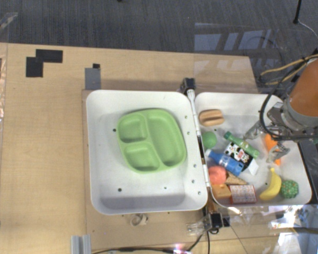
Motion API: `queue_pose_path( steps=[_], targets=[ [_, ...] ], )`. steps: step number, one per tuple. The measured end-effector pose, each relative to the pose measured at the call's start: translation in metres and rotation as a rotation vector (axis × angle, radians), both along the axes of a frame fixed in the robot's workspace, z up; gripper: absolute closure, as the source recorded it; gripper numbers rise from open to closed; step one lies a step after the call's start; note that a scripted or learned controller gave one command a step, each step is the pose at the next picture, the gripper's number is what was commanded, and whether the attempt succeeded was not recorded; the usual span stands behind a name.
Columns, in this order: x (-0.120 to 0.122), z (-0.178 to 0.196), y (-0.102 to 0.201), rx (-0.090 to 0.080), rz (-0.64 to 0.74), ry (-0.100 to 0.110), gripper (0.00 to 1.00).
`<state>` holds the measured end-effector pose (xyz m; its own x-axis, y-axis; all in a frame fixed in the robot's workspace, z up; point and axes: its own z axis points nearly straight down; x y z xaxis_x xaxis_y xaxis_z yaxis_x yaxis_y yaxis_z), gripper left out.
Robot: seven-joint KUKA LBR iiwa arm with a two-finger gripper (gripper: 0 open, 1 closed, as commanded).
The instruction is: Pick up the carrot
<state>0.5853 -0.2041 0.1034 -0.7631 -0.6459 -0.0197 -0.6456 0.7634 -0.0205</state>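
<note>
Apparently the carrot (268, 141) is the small orange piece at the right bin's (254, 97) far right side, lying directly beneath the claw (273, 144), which partly covers it. Its long axis seems to run toward the bin's near edge, though too little shows to be sure. Whether the claw is clenched or released I cannot tell. Just below sit a banana (271, 187) and broccoli (289, 188); the green tray (148, 139) occupies the left bin.

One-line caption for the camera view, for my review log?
KUKA arm's gripper over the orange carrot in the right bin of toy food; green divided plate in the left bin.
</note>
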Motion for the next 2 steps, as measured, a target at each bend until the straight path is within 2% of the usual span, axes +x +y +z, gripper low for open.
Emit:
queue_pose_path(
  steps=[1,2],
  targets=[
    [-0.011,-0.015,-0.001,-0.002,0.091,0.014,0.00],
    [-0.006,0.000,-0.001,-0.004,0.090,0.000,1.00]
  ],
)
